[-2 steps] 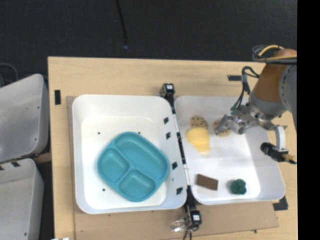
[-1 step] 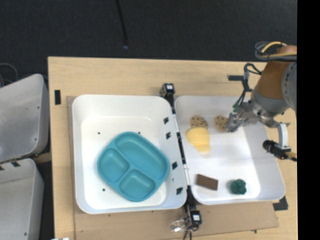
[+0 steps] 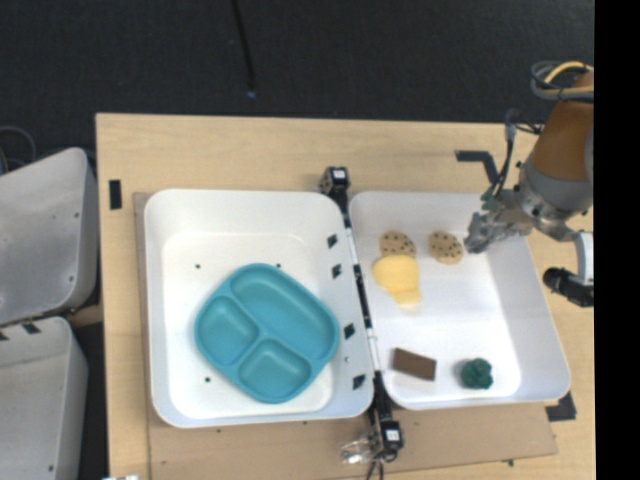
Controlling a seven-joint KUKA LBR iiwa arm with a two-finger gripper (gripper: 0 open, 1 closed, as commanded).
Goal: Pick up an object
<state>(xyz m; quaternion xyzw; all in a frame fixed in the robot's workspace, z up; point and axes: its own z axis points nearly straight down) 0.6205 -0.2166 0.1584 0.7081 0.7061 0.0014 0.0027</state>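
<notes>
Hand (image 3: 478,236) — grip state cannot be told — beside a cookie (image 3: 445,246) in the right bin (image 3: 520,298); likely light, rigid, brittle (grasp gently across its edges).

The arm (image 3: 565,153) runs off the frame's right edge behind the hand (image 3: 478,234), whose fingertips appear blurred, their spacing too small to tell.
</notes>
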